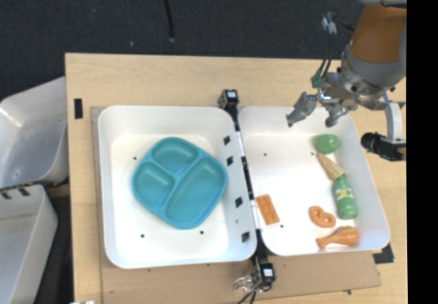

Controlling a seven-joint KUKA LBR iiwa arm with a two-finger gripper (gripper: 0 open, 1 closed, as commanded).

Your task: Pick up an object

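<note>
My gripper (316, 115) hangs over the back edge of the right bin (287, 159), its two fingers spread apart and nothing between them. Just below it to the right lies a green ball-like toy (328, 143). A tan wedge (332, 167) and a green bottle-like toy (345, 199) lie further toward the front along the bin's right side. An orange pretzel-like piece (321, 216) and an orange drumstick shape (337, 238) sit near the front right corner. An orange rectangular block (267, 209) lies by the bin's left wall.
The left bin (116, 227) holds a blue divided plate (179, 182). A row of black clips (241, 179) runs along the seam between the bins. A white container (31, 138) stands off the bench at far left.
</note>
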